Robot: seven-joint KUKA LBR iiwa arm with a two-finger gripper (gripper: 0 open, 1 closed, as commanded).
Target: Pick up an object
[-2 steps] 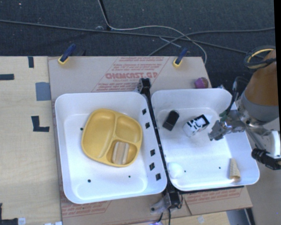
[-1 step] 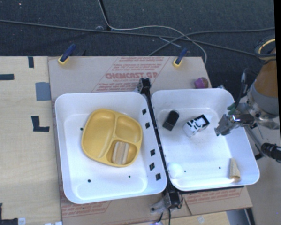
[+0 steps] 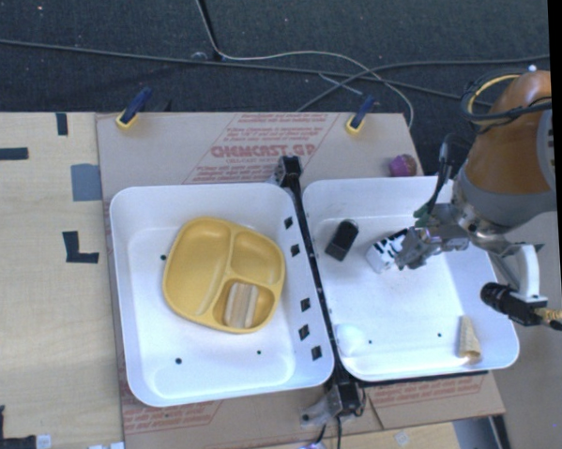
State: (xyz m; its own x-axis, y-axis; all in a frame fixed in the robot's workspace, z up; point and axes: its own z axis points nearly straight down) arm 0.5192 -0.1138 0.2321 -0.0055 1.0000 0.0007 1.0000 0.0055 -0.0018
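Bench first: nearest the camera, a tan cone-shaped piece [image 3: 467,340] lies in the right bin [image 3: 400,349] by its front right corner. In the left bin [image 3: 138,273] sits a yellow divided plate [image 3: 223,272] with 3 compartments; a pale beige block [image 3: 240,303] rests in its front one. Farther back in the right bin, the gripper [image 3: 406,252] hangs low over a small white-and-black object [image 3: 384,252], touching or just above it; whether its tool is spread or closed, I cannot tell. A black block [image 3: 341,240] lies just left. Beyond the bins, a purple object [image 3: 402,165] rests on cardboard [image 3: 258,145].
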